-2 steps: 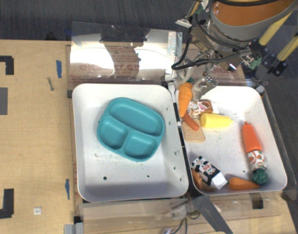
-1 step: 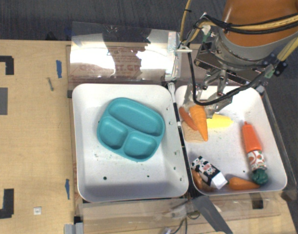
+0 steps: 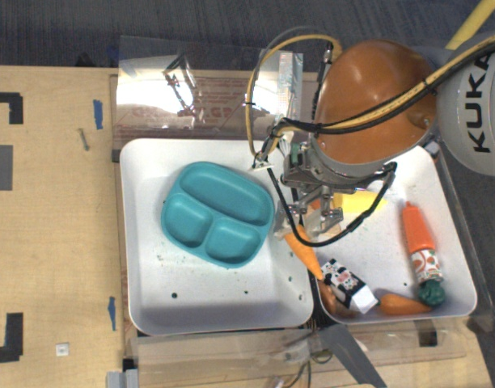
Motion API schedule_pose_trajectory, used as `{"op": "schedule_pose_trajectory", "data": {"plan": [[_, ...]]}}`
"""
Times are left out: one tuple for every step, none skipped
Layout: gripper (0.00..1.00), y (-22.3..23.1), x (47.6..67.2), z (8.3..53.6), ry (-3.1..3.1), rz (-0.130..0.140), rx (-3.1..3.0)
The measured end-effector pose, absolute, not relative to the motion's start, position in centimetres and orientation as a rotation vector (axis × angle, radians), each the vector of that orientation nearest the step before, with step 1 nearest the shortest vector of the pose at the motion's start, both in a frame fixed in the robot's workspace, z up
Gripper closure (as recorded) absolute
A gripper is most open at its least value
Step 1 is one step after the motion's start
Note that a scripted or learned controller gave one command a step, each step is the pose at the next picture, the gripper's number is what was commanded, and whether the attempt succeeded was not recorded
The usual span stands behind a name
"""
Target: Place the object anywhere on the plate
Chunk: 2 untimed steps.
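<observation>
Gripper hung low over the seam between the two bins, just inside the right bin's left edge, under the orange wrist band and a loop of cables. Whether it was spread or pressed together could not be told; cables and the wrist body hid that part.

Just below it a carrot lay slanted across the shared rims, its upper end near the gripper and its lower end running into the right bin. Nothing showed it pinched. A yellow piece sat just beside the gripper on the right.

In the left bin the teal plate, divided into three wells, lay tilted slightly, its right rim close to the bin's right wall and near the gripper. White floor stayed open to the plate's left and below it.

Along the right bin's lower edge sat a small black-and-white carton, a second carrot, and an orange bottle near the right wall.
</observation>
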State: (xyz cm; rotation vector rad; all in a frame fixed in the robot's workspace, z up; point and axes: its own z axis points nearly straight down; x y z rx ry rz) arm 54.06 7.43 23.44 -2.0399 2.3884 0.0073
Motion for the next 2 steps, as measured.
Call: {"op": "schedule_pose_trajectory", "data": {"plan": [[1.0, 6.5, 62.1, 29.8, 2.304, -0.005, -2.121], [1.0, 6.2, 53.5, 31.0, 2.134, -0.002, -2.297]]}}
